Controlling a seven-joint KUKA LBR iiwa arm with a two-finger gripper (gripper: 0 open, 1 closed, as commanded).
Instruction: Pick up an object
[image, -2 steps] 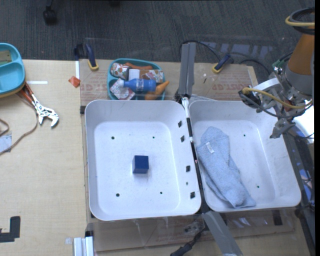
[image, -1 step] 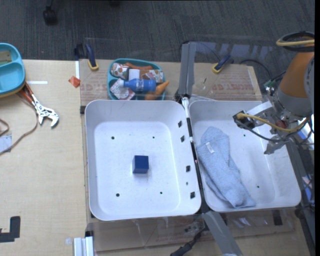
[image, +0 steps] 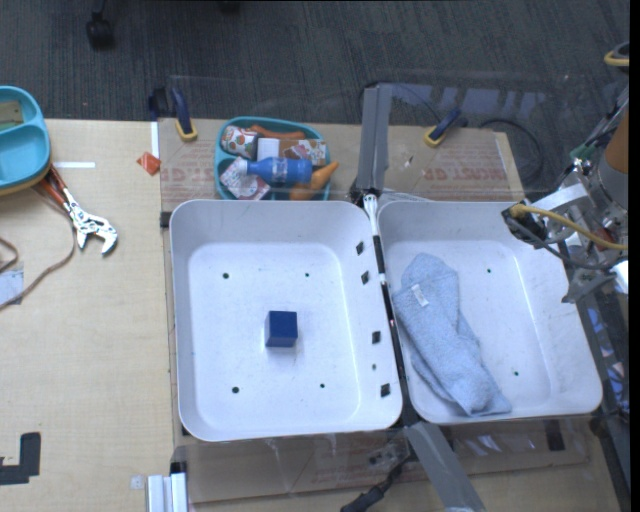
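End effector (image: 590, 262) hangs at the right rim of the right bin (image: 560, 405); spread or pressed together, can't tell. Grey towel (image: 447, 335) lies crumpled in that bin, near it on view-left. Blue cube (image: 282, 328) sits well apart, further view-left, in the left bin (image: 200, 405).

Small dark blue cube (image: 282, 328), flat on one face in the left bin (image: 200, 300), well apart from the gripper (image: 588, 265), far to its left. Crumpled pale blue-grey towel (image: 448, 335), stretched lengthwise in the right bin (image: 545, 340), near the gripper, lower left of it.
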